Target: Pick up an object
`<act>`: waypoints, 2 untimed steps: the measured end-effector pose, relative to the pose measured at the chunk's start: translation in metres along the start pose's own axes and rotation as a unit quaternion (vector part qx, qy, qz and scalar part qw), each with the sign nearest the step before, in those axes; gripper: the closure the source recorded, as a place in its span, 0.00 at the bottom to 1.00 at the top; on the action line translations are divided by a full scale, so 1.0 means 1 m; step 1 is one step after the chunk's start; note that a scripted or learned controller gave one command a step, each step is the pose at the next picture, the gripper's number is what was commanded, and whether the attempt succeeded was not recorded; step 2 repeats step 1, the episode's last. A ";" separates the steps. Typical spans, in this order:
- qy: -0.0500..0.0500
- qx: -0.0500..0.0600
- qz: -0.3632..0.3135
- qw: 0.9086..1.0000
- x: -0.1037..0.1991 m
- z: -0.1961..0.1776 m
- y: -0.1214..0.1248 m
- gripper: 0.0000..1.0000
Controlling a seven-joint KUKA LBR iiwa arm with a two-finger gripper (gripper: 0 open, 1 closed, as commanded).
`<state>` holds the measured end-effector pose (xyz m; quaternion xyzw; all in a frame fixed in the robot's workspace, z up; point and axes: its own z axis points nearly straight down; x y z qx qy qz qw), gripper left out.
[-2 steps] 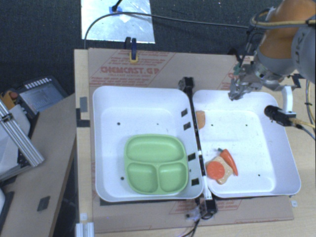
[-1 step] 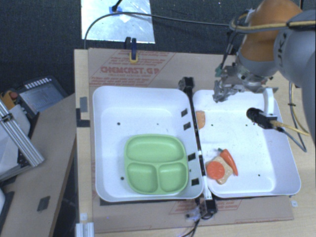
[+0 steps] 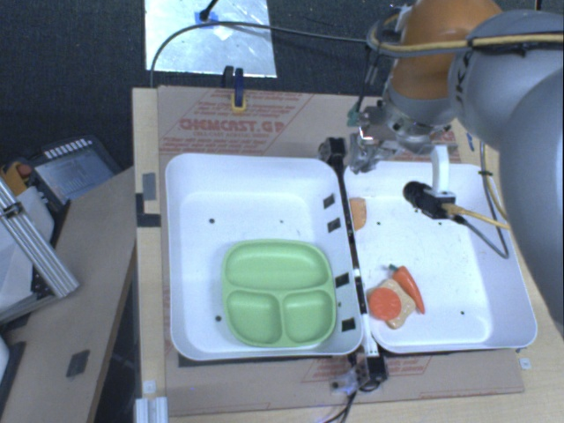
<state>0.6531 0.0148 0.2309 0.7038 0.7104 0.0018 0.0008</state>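
Note:
In the right bin (image 3: 476, 298) lie a toy carrot (image 3: 409, 287), a round red-orange piece (image 3: 384, 302) on a tan slice (image 3: 398, 315), and a small pale orange object (image 3: 357, 211) beside the divider. My gripper (image 3: 363, 159) hangs over the right bin's far left corner, above and slightly behind the pale orange object. Nothing shows between its fingers.
A green three-compartment plate (image 3: 278, 291) rests in the left bin (image 3: 203, 227). A black cylindrical part (image 3: 423, 197) with a yellow cable (image 3: 480, 218) juts over the right bin. Cardboard lies under both bins. A clamp (image 3: 236, 91) stands at the back.

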 end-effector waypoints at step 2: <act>0.000 0.001 0.000 1.000 0.056 0.006 -0.007 1.00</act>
